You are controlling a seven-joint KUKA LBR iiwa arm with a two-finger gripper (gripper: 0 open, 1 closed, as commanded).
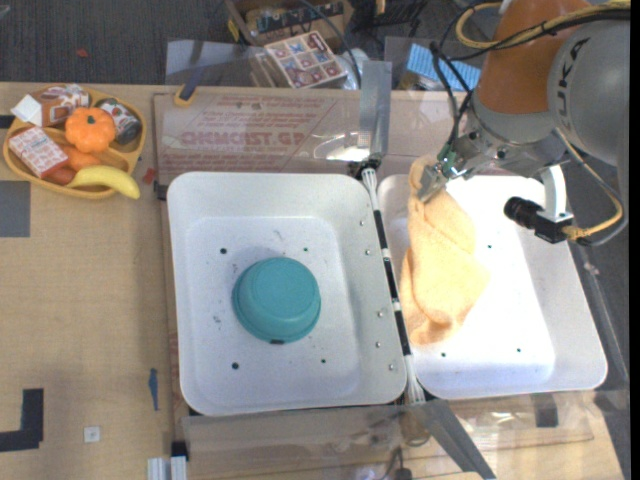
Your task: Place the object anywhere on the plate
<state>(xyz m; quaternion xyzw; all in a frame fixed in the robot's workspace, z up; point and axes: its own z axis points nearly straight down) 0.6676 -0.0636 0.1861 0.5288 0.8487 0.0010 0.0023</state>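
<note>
At the far upper left of the frame, a yellow dish of toy food (70, 143) sits on the pale wooden worktop (80, 308), holding an orange pumpkin (90, 128), a banana (105, 178) at its lower edge and small printed packets whose writing is too small to read. A dark floor strewn with boxes, a patterned card and cables runs across the top of the frame behind the worktop. Just right of the dish, a clear plastic sheet (255, 138) lies flat along the worktop's back edge, bearing faded red lettering that cannot be read with confidence. Below it, the left white bin (200, 208), scuffed and dotted with small dark holes, holds a teal plate (277, 299) turned upside down near its centre. A thin metal divider with screws separates it from the right white bin (560, 348), brightly lit and touching it side by side. In that bin's left half a pale orange cloth (440, 268) hangs and drapes downward, its lower folds resting on the bin floor, well apart from the plate. The gripper (432, 180), at the cloth's upper end near the bin's upper left corner, is closed on the fabric's top edge. At the upper right, the grey arm (590, 78) with its orange band carries part of the black word KUKA, and a black cable fitting with yellow wire juts out beside it.
</note>
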